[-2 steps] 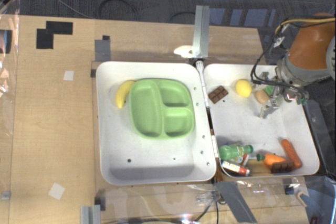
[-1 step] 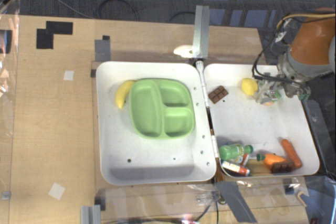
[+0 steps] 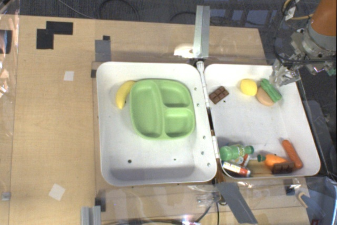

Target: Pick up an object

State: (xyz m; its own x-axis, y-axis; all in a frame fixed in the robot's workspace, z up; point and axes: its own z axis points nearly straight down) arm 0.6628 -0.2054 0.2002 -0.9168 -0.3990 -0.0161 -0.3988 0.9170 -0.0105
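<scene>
White plastic makes up both shallow bins, set side by side on the wooden bench with a metal divider post at their far junction. In the camera view, the left bin [image 3: 105, 129] carries a green sectioned plate [image 3: 160, 109] lying flat near its middle, with a banana [image 3: 124, 94] tucked against the plate's left rim; the plate takes up most of that floor, leaving bare room only along the near edge.

The right bin [image 3: 258, 129] holds the loose pieces. A chocolate piece [image 3: 219, 94] lies close to the divider wall, a lemon [image 3: 248, 87] sits at the far side, and just right of it a green and tan sandwich-like toy [image 3: 269, 93] rests tilted by the far right corner. Along the near wall a green bottle [image 3: 235, 153], a carrot [image 3: 274, 159], a red sausage [image 3: 291, 153] and smaller bits crowd together, touching one another, so a clean grasp there looks awkward. The middle of this bin is open floor.

The gripper [image 3: 285, 75] hangs over the far right corner of the right bin, just above and right of the sandwich-like toy, which seems the likely target. Whether its fingers are spread or closed I cannot tell; nothing is visibly held. The bin's far wall and right rim sit close by, so a descent there leaves little side room.
</scene>
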